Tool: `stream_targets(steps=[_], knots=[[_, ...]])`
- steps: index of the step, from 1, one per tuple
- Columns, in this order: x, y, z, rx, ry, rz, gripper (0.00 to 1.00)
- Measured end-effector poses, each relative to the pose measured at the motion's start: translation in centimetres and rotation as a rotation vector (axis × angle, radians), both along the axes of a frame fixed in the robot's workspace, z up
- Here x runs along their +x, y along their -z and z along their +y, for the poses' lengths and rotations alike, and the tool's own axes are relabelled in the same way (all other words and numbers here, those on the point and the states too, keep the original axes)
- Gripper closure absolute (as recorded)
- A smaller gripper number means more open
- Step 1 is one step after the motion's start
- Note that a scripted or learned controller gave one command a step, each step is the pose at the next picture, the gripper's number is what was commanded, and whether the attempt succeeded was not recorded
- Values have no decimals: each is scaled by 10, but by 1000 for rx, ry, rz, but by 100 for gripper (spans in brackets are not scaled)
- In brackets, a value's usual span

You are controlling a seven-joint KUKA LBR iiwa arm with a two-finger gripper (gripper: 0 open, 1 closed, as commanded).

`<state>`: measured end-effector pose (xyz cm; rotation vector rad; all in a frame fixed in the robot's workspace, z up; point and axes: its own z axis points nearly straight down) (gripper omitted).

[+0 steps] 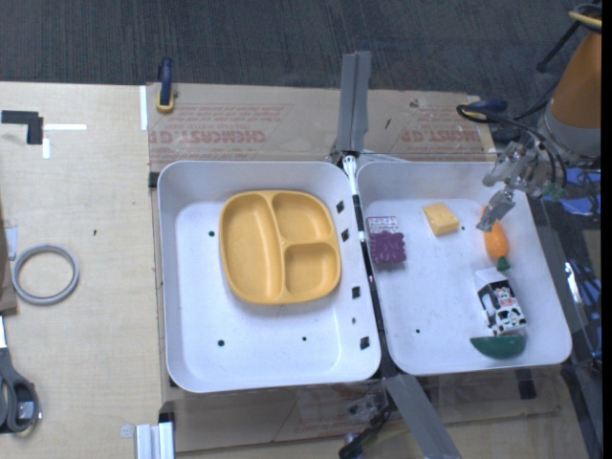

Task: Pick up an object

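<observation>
The arm's hand [497,204] hangs low over the far right corner of the right-hand shallow white bin [421,338], its tip just above a small orange, carrot-shaped toy [495,243] lying near that bin's right wall; whether the hand is apart or together cannot be told at this angle, and nothing shows clamped in it. That orange toy looks the likeliest thing to be picked, with a yellow sponge-like block [442,219] near it to the left, a purple knobbly piece [388,249] beside a small white printed card [382,224] by the centre divider, and a white carton with black patches [500,304] touching a dark green curved piece [499,346] toward the near edge. The risks, as I judge them: the toy is small and rounded, so it may roll or squirt out as the hand closes; it sits close to the bin wall, so a descent slightly off line could strike the rim or pin the toy against it; a grab too high would close on air. The left bin [191,352] carries a yellow three-compartment plastic plate [280,247], well apart from all this. Red lettering runs along the brown cardboard [239,132] behind the bins, reversed and too blurred to read with confidence; the card's print is too small to make out.
</observation>
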<state>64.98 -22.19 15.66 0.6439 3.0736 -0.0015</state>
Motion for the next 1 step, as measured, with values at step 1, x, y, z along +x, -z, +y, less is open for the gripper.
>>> stream_targets(steps=[1], knots=[[-3, 68, 0, 1, 220, 3, 0]])
